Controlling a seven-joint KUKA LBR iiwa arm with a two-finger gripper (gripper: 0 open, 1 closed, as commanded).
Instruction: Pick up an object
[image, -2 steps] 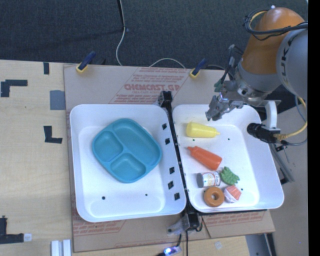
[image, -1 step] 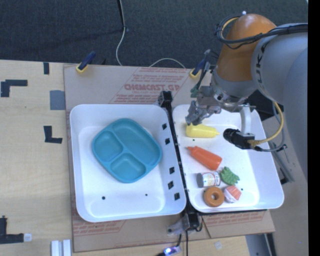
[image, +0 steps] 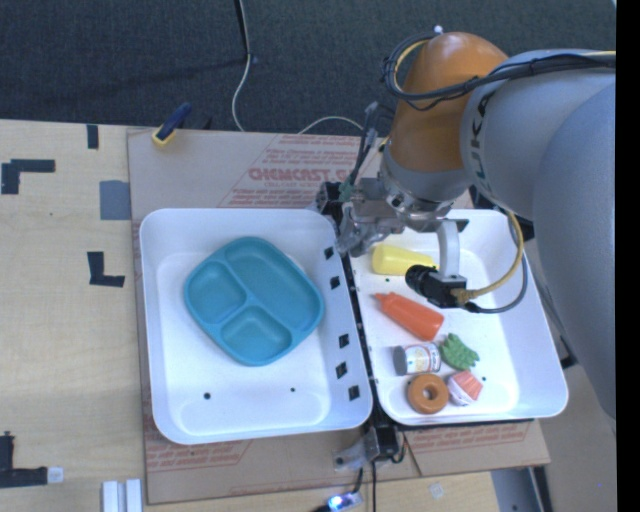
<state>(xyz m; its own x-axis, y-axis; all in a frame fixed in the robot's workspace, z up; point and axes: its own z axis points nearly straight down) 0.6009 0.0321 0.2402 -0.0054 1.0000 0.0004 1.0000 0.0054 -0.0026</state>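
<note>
The right bin (image: 520, 330) holds a yellow object (image: 397, 261), an orange carrot-like piece (image: 410, 314), a small jar (image: 418, 358), a green piece (image: 459, 351), a brown ring (image: 429, 393) and a red-and-white piece (image: 466, 387). My gripper (image: 358, 232) hangs over the bin's upper left corner, just left of the yellow object. The wrist hides its fingers, and I see nothing held.
A blue divided plate (image: 253, 298) lies in the left bin (image: 170, 400). A black-marked divider (image: 345, 320) runs between the bins. Cables (image: 505, 285) loop from the wrist over the right bin. A yellow-blue tool (image: 171, 124) lies on the bench at the back.
</note>
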